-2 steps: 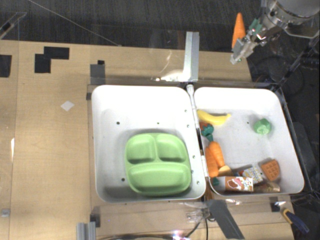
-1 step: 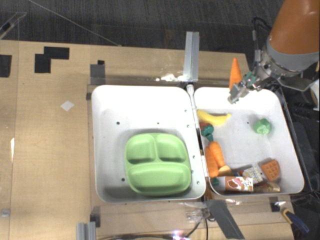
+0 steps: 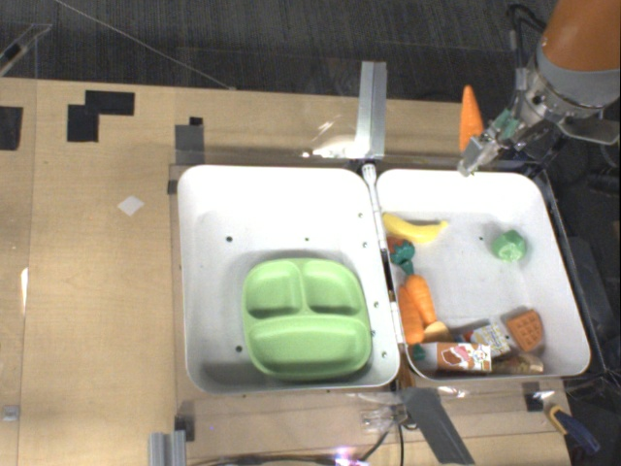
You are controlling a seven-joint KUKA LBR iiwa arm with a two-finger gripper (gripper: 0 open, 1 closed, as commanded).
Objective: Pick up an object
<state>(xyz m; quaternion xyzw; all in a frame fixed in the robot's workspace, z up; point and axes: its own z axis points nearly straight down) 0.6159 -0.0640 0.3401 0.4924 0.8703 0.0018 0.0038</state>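
Above the right white plastic bin's back rim, my hand grip unreadable; descend squarely over curved yellow banana.

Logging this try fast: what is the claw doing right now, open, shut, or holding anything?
Claw: at the far rim of the right-hand shallow white bin; its state cannot be told.

Wooden bench bears two white bins.

Smooth, faintly glossy green plastic tray lies in a matt white bin on a pale wood-look bench.
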